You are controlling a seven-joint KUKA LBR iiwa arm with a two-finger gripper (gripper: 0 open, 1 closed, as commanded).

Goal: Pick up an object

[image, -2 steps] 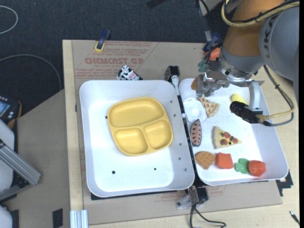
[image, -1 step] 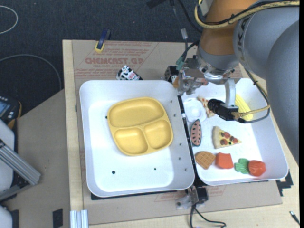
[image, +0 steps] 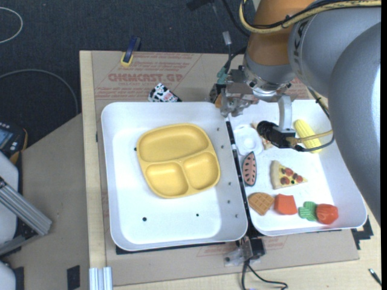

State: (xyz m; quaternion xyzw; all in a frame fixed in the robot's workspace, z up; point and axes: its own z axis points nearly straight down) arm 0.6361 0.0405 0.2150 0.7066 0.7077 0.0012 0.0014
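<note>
The pick looked barely begun. The arm's fingers (image: pixel 231 106) hung at the far end of the seam where the left bin (image: pixel 121 180) met the right bin (image: pixel 320 186). From this slant I could not tell whether they were open or shut, and no object could be seen in them. Every likely target lay loose in the right bin. A small white piece (image: pixel 245 139) sat nearest, just beside the seam, with a watermelon slice (image: pixel 248 169) below it. A corn cob (image: pixel 308 135), a pizza slice (image: pixel 285 175), a waffle (image: pixel 261 203), a red-orange block (image: pixel 286 205) and a green-and-red piece (image: pixel 318 212) were spread nearer the camera. A yellow divided plate (image: pixel 177 160) lay flat in the left bin, apart from all of them. By my reading nothing had been lifted. What remained was to settle on one toy, come down over it, close on it and raise it clear of the bin.
</note>
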